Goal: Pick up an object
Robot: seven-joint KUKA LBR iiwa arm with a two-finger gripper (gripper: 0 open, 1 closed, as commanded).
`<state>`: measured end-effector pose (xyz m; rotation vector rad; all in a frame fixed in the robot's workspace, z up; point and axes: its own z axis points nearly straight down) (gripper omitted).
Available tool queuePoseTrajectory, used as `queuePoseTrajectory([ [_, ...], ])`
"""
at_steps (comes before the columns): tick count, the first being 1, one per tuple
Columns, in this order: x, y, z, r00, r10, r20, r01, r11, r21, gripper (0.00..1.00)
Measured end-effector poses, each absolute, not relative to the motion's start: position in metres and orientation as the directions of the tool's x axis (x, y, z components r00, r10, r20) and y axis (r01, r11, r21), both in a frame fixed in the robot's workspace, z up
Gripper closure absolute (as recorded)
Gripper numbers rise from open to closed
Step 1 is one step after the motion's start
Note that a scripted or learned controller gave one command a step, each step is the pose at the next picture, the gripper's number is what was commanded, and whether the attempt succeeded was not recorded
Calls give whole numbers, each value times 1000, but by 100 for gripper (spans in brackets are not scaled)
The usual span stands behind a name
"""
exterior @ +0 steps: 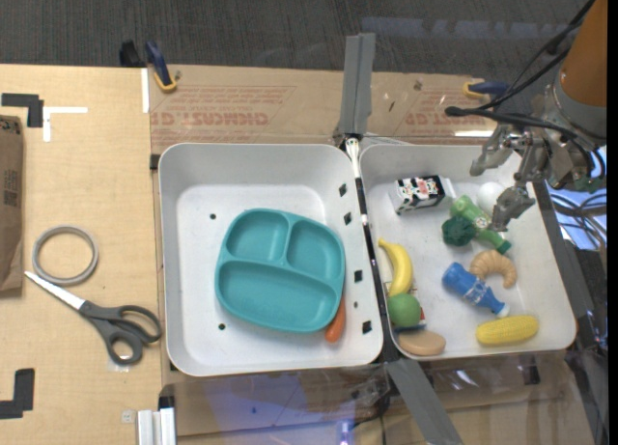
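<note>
The right bin (558, 269) holds several toy foods: a black-and-white carton (419, 192), a green broccoli piece (460, 231), a green bottle-like toy (479, 217), a croissant (495, 264), a blue bottle (470, 288), a yellow corn cob (507, 330), a banana (397, 265), a green lime (406, 311) and a tan bun (421, 343). My gripper (502, 187) hangs over the bin's upper right part, fingers spread open, with nothing between them. One fingertip (509, 206) stands just right of the green bottle-like toy.
The left bin (183, 240) holds a teal divided plate (280, 271) with an orange carrot (335, 323) at its lower right edge. On the bench to the left lie scissors (101, 318) and a tape roll (65, 254). Cables run at the upper right.
</note>
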<state>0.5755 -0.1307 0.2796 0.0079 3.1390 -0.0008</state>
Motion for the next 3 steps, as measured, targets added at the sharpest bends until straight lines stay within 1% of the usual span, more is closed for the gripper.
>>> queuePoseTrajectory([
  [1,564,-176,156,-1000,23,-2,23,1000,-1,0],
  [2,521,-177,92,-997,82,-1,82,997,0,0],
  [3,540,-136,92,-972,235,-3,235,972,0,0],
])
